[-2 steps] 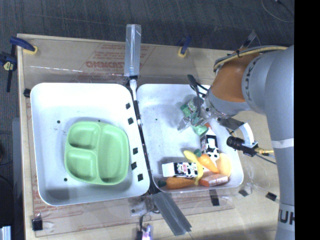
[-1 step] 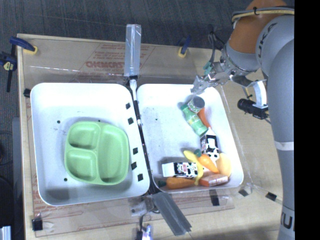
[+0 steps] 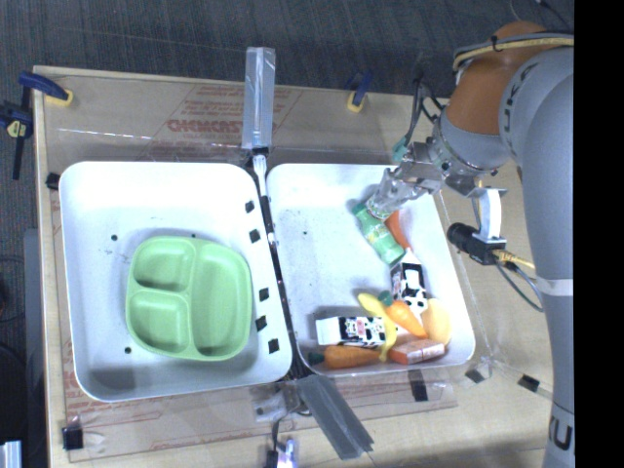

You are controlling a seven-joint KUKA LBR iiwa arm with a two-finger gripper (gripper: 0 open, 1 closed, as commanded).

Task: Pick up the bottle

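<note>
Presently the gripper [image 3: 390,195] stands low in the right bin [image 3: 312,261], at the top of the green bottle [image 3: 380,234] lying just below it; grasp unconfirmed, jaw opening cannot be told, lift judged outstanding.

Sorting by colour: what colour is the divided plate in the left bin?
Light green plate, seen in the camera view.
</note>
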